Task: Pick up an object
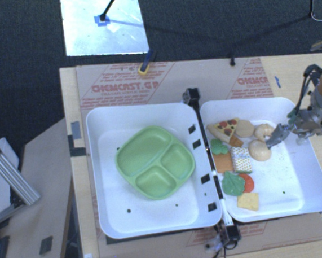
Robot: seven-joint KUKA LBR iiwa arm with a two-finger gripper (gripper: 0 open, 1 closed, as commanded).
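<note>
We find the toy food (238, 160) bunched against the left wall of the right bin (309, 196): pizza slice (223, 127), tan rounds, green pieces, yellow wedge (248, 201). Claw (277, 136) low beside a tan round (259, 150); we cannot tell its finger state. Right half of that bin's floor lies open. Left bin (110, 215) carries a green divided plate (155, 162), margins free all round. Counter (122, 84) edge bare beyond.

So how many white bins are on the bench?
2. The left bin holds a green divided plate; the right bin holds the toy food, with the gripper reaching in.
</note>
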